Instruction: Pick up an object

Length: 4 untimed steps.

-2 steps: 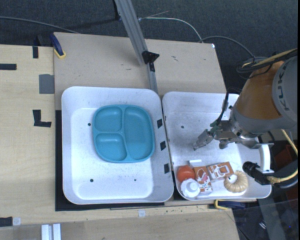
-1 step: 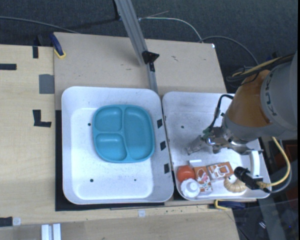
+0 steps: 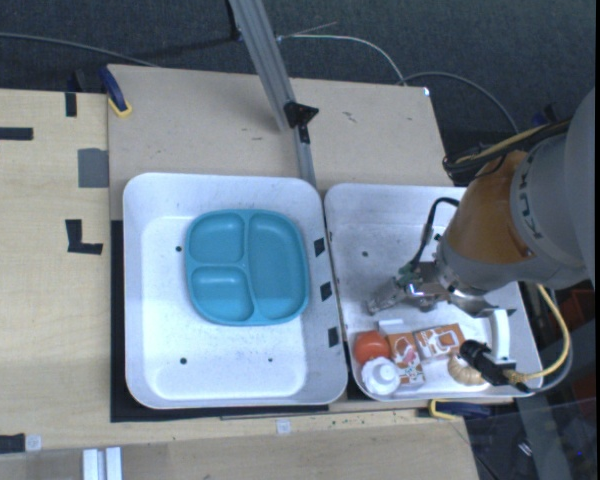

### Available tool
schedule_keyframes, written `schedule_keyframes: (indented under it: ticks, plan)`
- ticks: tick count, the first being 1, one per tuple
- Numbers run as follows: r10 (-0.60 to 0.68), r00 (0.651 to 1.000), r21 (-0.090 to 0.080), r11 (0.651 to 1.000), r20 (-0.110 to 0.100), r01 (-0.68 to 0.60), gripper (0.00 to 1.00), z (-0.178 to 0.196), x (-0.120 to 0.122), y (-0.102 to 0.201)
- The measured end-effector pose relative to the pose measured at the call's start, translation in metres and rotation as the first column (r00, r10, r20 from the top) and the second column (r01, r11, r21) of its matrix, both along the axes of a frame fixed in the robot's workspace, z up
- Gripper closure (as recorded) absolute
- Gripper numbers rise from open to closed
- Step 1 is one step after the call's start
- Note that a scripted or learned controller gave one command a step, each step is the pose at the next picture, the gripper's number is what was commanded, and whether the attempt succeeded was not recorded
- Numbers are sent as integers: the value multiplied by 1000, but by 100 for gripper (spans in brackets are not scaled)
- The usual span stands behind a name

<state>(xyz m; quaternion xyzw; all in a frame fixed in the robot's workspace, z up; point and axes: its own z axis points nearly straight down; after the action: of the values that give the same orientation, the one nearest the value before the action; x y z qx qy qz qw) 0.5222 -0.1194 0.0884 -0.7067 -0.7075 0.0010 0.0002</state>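
On a tan bench with two white bins, the gripper (image 3: pixel 412 290) hangs in the right bin (image 3: pixel 380 208), finger state indeterminate, objects (image 3: pixel 410 353) crowded just below at the near wall; a descent there risks a glancing, failed grasp.

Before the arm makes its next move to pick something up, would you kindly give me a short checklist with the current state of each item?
1. Objects available in the right white bin: ok; an orange-and-white flat packet, a small white round cap and a red-orange rounded item lie along its near edge.
2. End effector over the right bin: ok, it sits above the bin floor, just beyond the packet.
3. Something between the fingers: cannot tell; the wrist hides them.
4. Targets separated: not ok; the items crowd together, touching or nearly so.
5. Blue three-compartment plastic plate out of the way: ok, it lies in the left white bin.
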Motion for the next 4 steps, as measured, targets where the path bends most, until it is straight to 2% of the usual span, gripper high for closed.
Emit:
schedule_keyframes:
  ticks: [1,3,4]
  plan:
    - [0,1000,2,1000,-1,0,100,11,0,1]
    - [2,1000,1,1000,5,-2,100,110,1,20]
    - [0,1000,1,1000,2,0,100,130,1,21]
